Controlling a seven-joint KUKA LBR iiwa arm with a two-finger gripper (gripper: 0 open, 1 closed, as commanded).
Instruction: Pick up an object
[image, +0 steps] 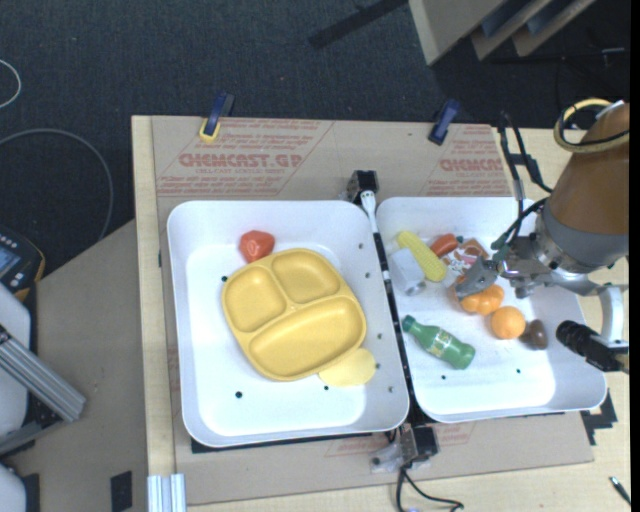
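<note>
Right bin (540, 395), my view: end effector (487, 272) low over the cluster at the bin's middle, arm reaching in from the right, orange band above the wrist. I cannot tell its state. Nearest candidate: small orange piece (483, 299), just beside and slightly nearer than the tip, apparently touching. Round orange fruit (508, 322) nearer and right. Green bottle (439, 342), long axis slanting left-far to right-near, lies left.
</note>
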